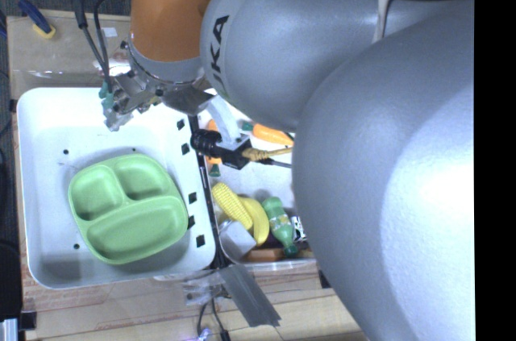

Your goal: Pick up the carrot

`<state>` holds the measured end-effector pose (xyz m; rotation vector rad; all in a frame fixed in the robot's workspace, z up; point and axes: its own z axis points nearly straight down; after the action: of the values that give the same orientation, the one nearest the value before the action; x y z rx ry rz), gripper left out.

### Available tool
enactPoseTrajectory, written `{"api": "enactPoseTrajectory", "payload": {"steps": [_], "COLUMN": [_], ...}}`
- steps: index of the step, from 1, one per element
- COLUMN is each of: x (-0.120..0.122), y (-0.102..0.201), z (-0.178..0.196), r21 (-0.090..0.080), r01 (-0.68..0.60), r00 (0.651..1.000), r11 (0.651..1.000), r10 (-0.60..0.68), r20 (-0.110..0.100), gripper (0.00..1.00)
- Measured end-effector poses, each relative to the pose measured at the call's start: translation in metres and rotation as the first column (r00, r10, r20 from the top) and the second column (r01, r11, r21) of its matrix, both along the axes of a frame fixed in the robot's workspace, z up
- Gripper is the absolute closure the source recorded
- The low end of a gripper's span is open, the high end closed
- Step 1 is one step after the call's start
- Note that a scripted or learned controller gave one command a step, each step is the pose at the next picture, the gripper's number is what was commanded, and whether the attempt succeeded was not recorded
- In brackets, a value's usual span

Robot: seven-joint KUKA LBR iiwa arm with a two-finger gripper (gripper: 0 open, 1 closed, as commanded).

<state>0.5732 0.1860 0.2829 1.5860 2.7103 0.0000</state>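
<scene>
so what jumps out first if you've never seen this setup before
The big grey arm with its orange band fills the right and top of the view, reaching over the bins. In the left bin lies a green divided plate, with the gripper above its far side. The right bin holds a corn cob, a green bottle and the carrot, partly under the arm.

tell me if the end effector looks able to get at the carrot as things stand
Probably not right away. The end effector sits over the left bin, while the carrot lies in the right bin, largely under the arm's own bulk.
</scene>
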Motion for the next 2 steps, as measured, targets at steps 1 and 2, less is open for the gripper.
{"api": "enactPoseTrajectory", "payload": {"steps": [1,2], "x": [-0.017,0.073], "y": [0.002,0.007], "z": [-0.035,0.029], "r21": [-0.004,0.001], "r01": [0.365,0.564], "r00": [0.931,0.826], "r11": [0.931,0.826], "r10": [-0.365,-0.564], "r20": [-0.007,-0.001], "gripper": [1.0,1.0]}}
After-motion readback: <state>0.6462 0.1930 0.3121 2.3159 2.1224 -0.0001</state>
